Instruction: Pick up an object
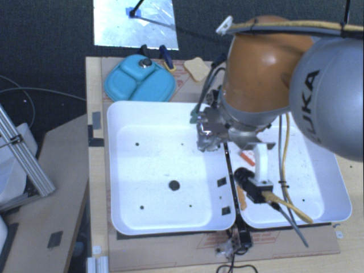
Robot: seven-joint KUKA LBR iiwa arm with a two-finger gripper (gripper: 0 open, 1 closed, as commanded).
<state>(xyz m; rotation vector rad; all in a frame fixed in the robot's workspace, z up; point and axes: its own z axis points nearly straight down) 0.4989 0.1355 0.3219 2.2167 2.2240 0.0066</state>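
My gripper (207, 136) hangs over the right side of the left bin (122, 152), close to the divide between the two bins. The big orange and grey wrist above hides much of it. A small dark round thing (174, 185) lies on the left bin's floor, to the lower left of the gripper and apart from it. In the right bin (330, 203), a small orange-red object (247, 156) peeks out from under the arm, just right of the gripper. I see nothing held.
Behind the bins sit a blue sectioned tray (140, 79) and a tan piece (197, 68). A shiny sheet (135, 15) lies further back. The arm covers most of the right bin. An aluminium frame (23, 158) stands at the left.
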